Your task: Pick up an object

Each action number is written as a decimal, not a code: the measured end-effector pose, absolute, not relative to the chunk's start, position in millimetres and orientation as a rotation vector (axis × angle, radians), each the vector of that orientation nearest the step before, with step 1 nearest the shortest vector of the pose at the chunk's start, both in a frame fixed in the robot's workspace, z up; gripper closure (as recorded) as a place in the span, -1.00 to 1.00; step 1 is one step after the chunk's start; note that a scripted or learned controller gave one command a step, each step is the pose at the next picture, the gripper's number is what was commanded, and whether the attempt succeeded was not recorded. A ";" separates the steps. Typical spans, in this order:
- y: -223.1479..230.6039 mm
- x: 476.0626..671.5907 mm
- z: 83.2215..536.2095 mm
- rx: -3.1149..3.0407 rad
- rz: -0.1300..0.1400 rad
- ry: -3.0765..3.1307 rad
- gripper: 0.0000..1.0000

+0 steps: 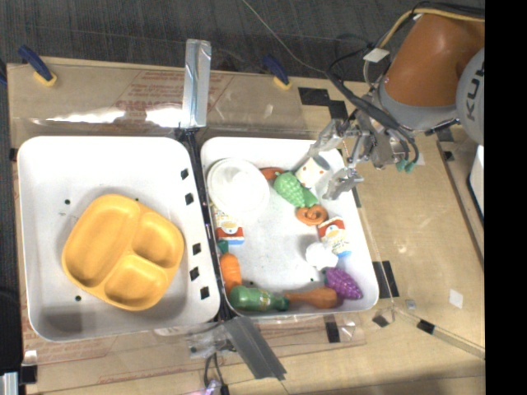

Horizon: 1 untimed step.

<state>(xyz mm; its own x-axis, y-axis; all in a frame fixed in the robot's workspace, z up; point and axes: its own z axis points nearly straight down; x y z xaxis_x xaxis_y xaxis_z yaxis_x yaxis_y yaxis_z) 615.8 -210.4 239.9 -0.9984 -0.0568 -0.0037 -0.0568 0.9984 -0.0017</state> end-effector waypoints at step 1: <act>-208.2 574.6 94.1 -0.094 0.004 3.145 -1.00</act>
<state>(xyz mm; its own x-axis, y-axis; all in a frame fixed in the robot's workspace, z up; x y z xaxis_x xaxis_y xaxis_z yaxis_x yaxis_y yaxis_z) 574.6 -208.2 94.1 -0.9982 -0.0596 0.0047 -0.0596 0.9982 0.0026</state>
